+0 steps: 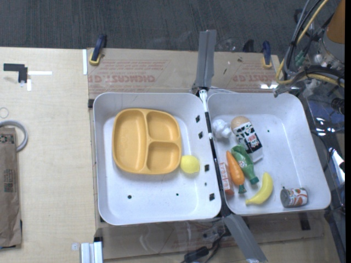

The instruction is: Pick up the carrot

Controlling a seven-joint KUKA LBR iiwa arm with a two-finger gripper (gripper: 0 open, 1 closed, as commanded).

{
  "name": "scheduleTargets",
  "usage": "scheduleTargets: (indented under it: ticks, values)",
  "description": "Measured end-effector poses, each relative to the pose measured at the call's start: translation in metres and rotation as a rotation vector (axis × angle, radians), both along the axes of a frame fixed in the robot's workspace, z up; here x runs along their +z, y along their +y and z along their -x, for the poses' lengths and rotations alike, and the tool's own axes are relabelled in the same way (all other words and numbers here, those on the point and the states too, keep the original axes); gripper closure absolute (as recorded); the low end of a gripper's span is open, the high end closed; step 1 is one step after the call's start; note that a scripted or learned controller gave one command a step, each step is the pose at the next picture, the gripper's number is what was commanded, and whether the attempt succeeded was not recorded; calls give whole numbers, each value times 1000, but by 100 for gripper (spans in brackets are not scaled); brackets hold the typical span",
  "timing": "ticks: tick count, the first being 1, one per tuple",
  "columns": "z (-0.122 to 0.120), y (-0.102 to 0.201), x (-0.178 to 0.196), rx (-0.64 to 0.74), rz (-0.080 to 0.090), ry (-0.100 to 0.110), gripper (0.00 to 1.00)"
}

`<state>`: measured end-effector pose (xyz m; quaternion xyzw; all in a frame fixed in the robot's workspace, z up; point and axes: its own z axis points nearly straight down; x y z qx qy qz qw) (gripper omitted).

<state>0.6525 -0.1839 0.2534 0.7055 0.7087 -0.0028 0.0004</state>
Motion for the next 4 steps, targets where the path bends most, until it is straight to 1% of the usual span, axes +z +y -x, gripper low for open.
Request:
scheduleTargets:
  ticks: [1,2,3,4]
  values:
    - [-7,51,23,-251,-1,-2,0]
    - [91,104,-57,-291,-2,1,0]
    - [49,88,-20,-262,-2,-2,0]
    - [49,57,-61,-211,-2,0,0]
